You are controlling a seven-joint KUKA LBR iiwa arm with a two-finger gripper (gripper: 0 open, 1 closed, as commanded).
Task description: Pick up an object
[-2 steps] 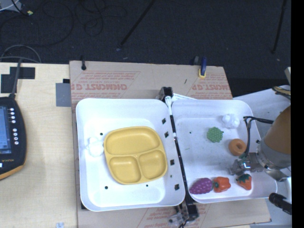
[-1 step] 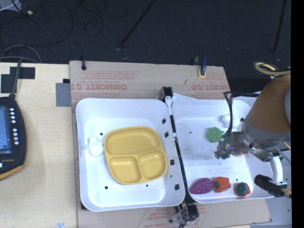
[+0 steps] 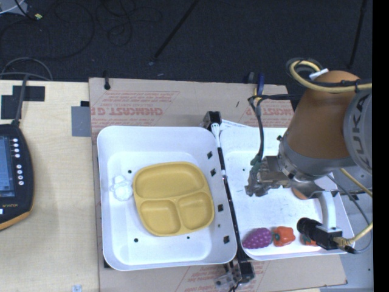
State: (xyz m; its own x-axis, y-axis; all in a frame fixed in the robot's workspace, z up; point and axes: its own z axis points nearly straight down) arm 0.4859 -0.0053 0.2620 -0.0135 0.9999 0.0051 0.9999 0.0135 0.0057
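In the right bin (image 3: 243, 157), my gripper (image 3: 258, 186) hangs low over the bare white floor at the left middle. A purple bunch of grapes (image 3: 258, 238) lies at the bin's front edge, touching a red and orange pepper (image 3: 282, 236) on its right. Both lie below the gripper in the view and apart from it. A small orange thing (image 3: 300, 193) peeks out from under the wrist, mostly hidden by the arm. Nothing shows between the gripper and the bin floor.
The left bin (image 3: 109, 224) holds a yellow divided plate (image 3: 172, 196) and a small white object (image 3: 121, 188) at the plate's left. A ridge with black clips (image 3: 220, 187) separates the bins. A handheld control pendant (image 3: 12, 175) lies on the bench at far left.
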